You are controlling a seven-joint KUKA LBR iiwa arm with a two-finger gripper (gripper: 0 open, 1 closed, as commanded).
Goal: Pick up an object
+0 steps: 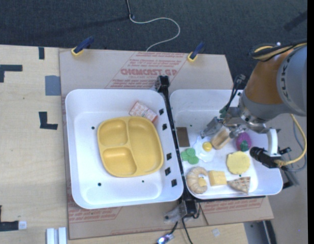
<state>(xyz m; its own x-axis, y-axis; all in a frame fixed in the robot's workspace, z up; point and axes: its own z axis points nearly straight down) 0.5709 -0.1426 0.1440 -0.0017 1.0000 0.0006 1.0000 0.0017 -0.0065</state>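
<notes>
A yellow three-compartment plastic plate filled the left white bin while the pincer, its grip state unclear, hovered over toy food in the right white bin.

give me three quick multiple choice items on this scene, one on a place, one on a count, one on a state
1. Where does the yellow tray lie?
A. left bin
B. right bin
C. on the cardboard

2. How many compartments has the tray?
A. two
B. three
C. five

3. How does the doughnut lie?
A. on the tray
B. on the right bin floor, beside the cheese cube
C. outside both bins

Answers: 1 A, it lies in the left bin. 2 B, ridges divide it in three. 3 B, it lies near the front wall, left of the cube.
</notes>
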